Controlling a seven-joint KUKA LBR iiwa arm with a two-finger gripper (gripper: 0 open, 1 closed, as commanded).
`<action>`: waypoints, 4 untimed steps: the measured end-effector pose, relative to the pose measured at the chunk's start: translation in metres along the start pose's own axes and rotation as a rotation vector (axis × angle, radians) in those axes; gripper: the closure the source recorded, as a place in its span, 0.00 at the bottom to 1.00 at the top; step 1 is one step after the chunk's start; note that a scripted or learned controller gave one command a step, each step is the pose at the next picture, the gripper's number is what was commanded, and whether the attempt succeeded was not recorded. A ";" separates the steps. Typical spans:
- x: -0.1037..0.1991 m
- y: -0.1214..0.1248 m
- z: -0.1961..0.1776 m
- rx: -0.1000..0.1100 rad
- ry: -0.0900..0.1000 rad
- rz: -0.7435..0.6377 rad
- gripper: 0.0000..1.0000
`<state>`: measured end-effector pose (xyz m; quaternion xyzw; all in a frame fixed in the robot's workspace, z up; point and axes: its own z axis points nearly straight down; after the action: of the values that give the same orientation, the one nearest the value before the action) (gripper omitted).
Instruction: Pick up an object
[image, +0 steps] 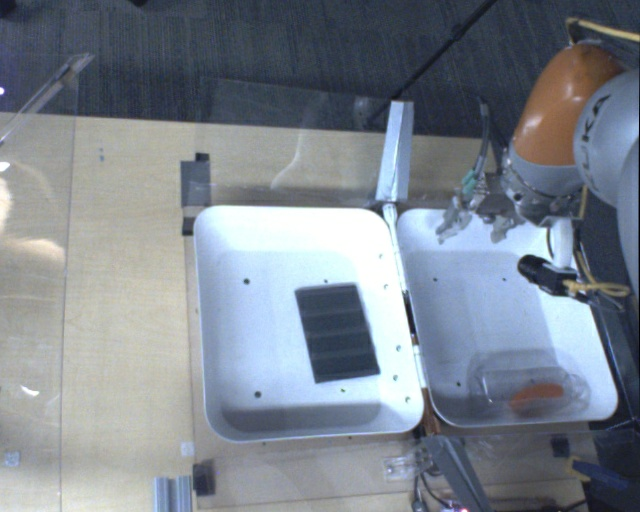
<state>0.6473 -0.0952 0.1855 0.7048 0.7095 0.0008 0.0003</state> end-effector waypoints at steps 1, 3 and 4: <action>-0.047 -0.087 -0.027 -0.003 -0.001 0.069 0.00; -0.055 -0.015 0.098 -0.006 -0.002 0.235 0.00; -0.089 -0.055 0.001 -0.005 -0.002 0.185 0.00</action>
<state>0.5929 -0.1845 0.1847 0.7673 0.6413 0.0020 0.0027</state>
